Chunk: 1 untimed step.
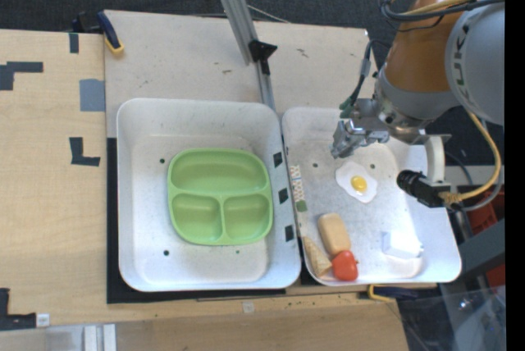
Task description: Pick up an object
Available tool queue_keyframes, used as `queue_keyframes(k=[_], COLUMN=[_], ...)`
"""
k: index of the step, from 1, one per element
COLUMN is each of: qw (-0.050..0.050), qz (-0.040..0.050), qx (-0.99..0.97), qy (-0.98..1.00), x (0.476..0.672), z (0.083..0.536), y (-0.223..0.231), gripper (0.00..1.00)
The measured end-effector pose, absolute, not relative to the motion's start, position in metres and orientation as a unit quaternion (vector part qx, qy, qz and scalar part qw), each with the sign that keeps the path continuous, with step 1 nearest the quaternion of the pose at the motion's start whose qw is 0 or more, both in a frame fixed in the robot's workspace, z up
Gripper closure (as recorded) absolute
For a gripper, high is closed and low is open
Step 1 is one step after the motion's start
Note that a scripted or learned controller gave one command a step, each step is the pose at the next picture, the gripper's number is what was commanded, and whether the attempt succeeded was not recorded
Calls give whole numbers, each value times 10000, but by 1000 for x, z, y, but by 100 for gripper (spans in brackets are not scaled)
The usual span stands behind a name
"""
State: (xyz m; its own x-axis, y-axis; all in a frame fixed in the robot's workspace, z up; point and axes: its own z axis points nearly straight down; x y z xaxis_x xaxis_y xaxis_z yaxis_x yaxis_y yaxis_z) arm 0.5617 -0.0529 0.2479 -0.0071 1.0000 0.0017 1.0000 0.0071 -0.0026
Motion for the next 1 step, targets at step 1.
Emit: queue_keyframes(k=[1], qw=[18], qz=[11], qx=[-7048], qy=[-7094], x=[566], z=[233], y=[2], gripper=[100])
